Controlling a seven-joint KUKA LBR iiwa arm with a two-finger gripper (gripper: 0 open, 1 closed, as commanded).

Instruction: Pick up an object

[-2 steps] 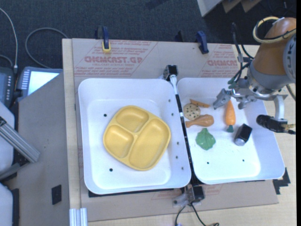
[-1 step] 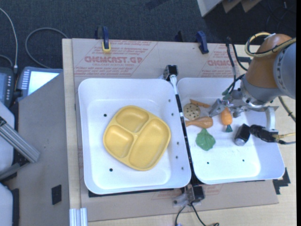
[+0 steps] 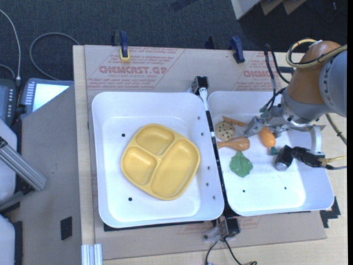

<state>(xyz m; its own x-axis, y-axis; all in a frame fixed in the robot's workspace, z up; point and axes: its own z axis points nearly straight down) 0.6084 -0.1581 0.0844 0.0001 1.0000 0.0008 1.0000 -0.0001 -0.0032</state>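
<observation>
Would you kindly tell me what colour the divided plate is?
Plain yellow, with no pattern; the camera view shows the divided plate clearly.

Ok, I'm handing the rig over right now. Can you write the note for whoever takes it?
Gripper: low over the upper part of the right bin, right beside a small orange toy. I cannot tell whether it is open or shut, or whether it has a hold on anything.
Right bin: cookie, toy drumstick, green leafy piece and thin orange stick, all lying on the floor.
Left bin: yellow divided plate.
Done: arm brought to the objects; nothing visibly lifted.
Left: secure one object, likely the orange toy, and raise it.
</observation>
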